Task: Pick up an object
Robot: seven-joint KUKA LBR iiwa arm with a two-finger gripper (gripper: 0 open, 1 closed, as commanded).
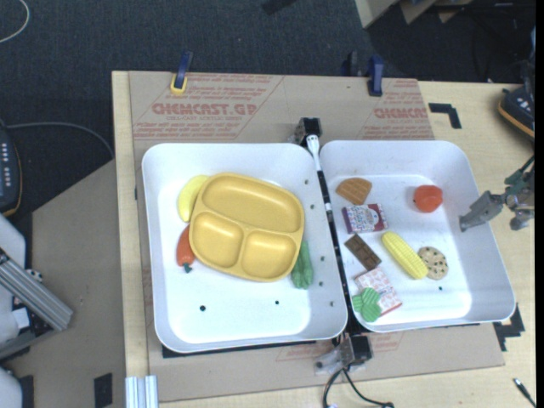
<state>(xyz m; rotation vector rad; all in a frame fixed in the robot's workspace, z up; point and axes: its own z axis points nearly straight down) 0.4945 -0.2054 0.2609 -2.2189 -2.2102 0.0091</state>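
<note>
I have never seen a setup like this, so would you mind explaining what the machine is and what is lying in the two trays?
This is one picture from a camera fixed above a bench, looking down at a slant. Two shallow white bins sit side by side. The left bin holds a yellow divided plate lying over toy food. The right bin holds small toy foods: a tomato, a corn cob, a cookie and a few more. The machine is a robot arm reaching in from the right; its tool hangs at the right bin's right rim. Nothing is seen between its fingers, so it holds nothing yet.
</note>
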